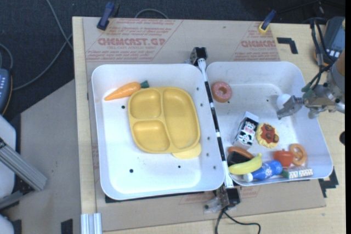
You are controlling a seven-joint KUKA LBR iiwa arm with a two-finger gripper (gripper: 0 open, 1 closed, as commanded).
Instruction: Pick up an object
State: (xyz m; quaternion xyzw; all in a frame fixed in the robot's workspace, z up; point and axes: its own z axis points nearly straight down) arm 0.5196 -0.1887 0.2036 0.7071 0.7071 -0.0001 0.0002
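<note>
While my end effector (285,108) hangs over the right bin (285,71), grip state I cannot tell, the pizza toy (268,135) lies nearby; crowded neighbours could spoil a grasp.

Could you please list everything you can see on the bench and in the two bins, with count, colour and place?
bench: one, tan board with red lettering, under both bins
clamps: two, blue, at the bench's far edge
left bin: one, white
right bin: one, white
carrot: one, orange, left bin, far left corner
divided plate: one, yellow, middle of left bin
doughnut: one, pink, right bin, far left
carton: one, black and white, right bin centre
pizza slice: one, yellow and red, beside the carton
pretzel: one, orange-brown, right bin, near right
banana: one, yellow, right bin, near edge
bottle: one, blue, beside the banana
gripper: one, grey, over the right bin's right side
</note>
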